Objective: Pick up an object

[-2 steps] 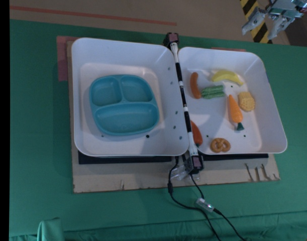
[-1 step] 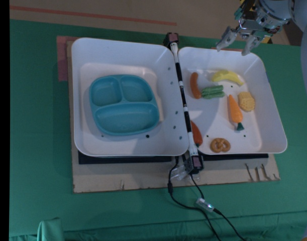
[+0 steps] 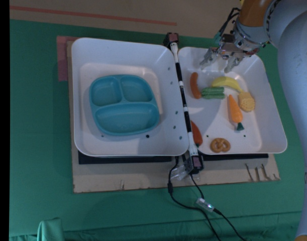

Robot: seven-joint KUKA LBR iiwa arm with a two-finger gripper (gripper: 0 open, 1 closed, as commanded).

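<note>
Bench point(image 3: 37, 134) is covered in green cloth, with a brown cardboard sheet point(image 3: 143, 177) under the bins and a tan surface with a red line at the far side. A black cable point(image 3: 193, 197) runs off the near edge of the cardboard toward the near side.

Left bin point(image 3: 88, 54): holds a teal divided plate point(image 3: 124, 104), three compartments, lying flat near the bin's middle.

Right bin point(image 3: 271, 129): toy food scattered.
- red-orange sausage point(image 3: 195, 85), left-centre, lying near-to-far
- green bean pods point(image 3: 212, 92), just right of the sausage
- yellow banana point(image 3: 226, 82), just beyond the beans, touching or nearly so
- cracker point(image 3: 246, 101), right of the beans
- carrot point(image 3: 235, 111), just near-left of the cracker, tip toward the far side, green stem at the near end
- pretzel point(image 3: 220, 145), near edge of the bin
- red-orange pepper-like piece point(image 3: 196, 132), against the left wall by the divider

A black-and-white striped bar point(image 3: 182, 92) runs along the seam between the two bins.

Arm comes in from the upper right, orange band above the wrist, wrist angled down and to the left. Gripper point(image 3: 221, 58) hovers over the far-left part of the right bin, beyond the banana and sausage. Fingers point(image 3: 207, 58) are spread apart, nothing between them. No contact with any item; all objects lie on the bin floor.
</note>
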